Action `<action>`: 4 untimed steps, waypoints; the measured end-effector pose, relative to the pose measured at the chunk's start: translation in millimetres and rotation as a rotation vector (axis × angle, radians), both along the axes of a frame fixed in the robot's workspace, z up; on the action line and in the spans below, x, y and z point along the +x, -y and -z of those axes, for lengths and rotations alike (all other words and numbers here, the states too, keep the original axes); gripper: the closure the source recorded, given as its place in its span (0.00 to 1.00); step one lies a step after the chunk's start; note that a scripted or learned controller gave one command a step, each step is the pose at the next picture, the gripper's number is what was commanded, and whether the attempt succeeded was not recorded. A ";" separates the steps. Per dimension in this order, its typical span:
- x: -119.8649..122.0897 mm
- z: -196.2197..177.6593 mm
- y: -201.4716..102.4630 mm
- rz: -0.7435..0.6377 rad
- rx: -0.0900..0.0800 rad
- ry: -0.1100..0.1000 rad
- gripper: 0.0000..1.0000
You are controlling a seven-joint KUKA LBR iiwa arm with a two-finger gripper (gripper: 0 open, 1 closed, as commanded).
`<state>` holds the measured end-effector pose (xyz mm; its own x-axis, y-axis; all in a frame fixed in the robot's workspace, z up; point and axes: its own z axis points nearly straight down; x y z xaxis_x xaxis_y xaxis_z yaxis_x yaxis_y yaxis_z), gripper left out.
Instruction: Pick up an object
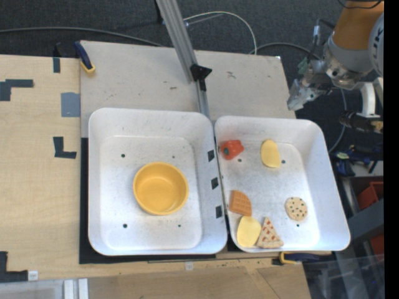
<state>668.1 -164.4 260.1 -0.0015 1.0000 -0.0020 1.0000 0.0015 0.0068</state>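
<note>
From the camera view, you are seeing the task not yet begun: nothing is being carried. The toy foods are lying in the right bin (pixel 324 167), among them a cookie (pixel 296 208) and a red piece (pixel 232 148); a yellow bowl (pixel 160 187) is sitting in the left bin (pixel 100 167). The hand (pixel 302 94) is hanging outside the right bin's far corner, and I cannot tell its state, as it is probably too blurred.

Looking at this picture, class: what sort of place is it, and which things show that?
Probably a robotics lab bench for pick-up trials. Two white bins sit side by side, holding toy food and a yellow bowl, with a robot arm and loose cables beside the bench.
</note>
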 end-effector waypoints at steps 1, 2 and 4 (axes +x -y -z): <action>0.8 -39.6 -0.1 0.000 0.001 -0.003 1.00; -16.6 -20.7 -43.5 -0.002 0.003 -0.010 1.00; -73.3 16.8 -135.1 -0.003 0.003 -0.012 1.00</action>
<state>594.8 -29.3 243.3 -0.0044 1.0000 0.0013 1.0000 0.0045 -0.0047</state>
